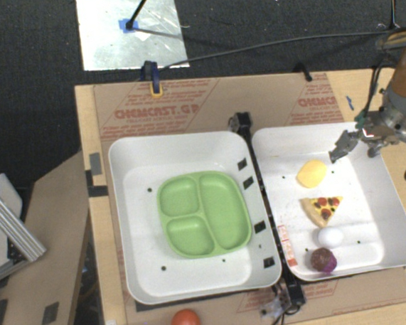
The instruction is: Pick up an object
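Observation:
The right bin holds a yellow lemon-shaped object, a toy pizza slice, a white egg and a purple round object, lined up down its left half. My gripper hangs over the bin's upper right part, just right of and slightly above the yellow object. Its two dark fingers are spread apart, open, with nothing between them.
A green divided plate lies in the left bin. An orange-red ball sits on the cardboard in front of the bins. Black clips mark the seam between the bins. A metal rail stands at far left.

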You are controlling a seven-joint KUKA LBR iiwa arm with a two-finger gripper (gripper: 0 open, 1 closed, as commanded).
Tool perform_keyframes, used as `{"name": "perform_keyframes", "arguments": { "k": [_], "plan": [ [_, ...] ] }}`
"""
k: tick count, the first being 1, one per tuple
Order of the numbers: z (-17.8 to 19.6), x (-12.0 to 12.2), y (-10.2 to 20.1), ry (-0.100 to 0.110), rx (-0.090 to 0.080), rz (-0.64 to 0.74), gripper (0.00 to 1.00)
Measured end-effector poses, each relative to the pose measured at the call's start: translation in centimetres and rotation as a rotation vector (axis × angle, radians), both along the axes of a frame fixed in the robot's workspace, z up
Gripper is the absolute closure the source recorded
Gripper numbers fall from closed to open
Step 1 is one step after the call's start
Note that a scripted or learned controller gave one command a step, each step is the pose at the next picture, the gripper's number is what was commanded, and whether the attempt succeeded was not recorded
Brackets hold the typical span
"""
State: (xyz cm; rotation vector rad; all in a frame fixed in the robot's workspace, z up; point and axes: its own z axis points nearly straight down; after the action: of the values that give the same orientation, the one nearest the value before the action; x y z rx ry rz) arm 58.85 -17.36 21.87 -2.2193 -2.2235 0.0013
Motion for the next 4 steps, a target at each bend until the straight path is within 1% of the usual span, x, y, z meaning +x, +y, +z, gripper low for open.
{"name": "perform_keyframes", "arguments": {
  "k": [1, 2, 3, 4],
  "plan": [
    [-5.9, -0.2, 0.9, 0.002, 0.002, 0.000, 0.00],
    [-11.6, -1.0, 0.4, 0.002, 0.001, -0.001, 0.00],
    [-10.2, -0.8, 0.4, -0.005, -0.001, 0.000, 1.00],
    [-3.7, -0.4, 0.3, -0.008, -0.002, 0.002, 1.00]
  ]
}}
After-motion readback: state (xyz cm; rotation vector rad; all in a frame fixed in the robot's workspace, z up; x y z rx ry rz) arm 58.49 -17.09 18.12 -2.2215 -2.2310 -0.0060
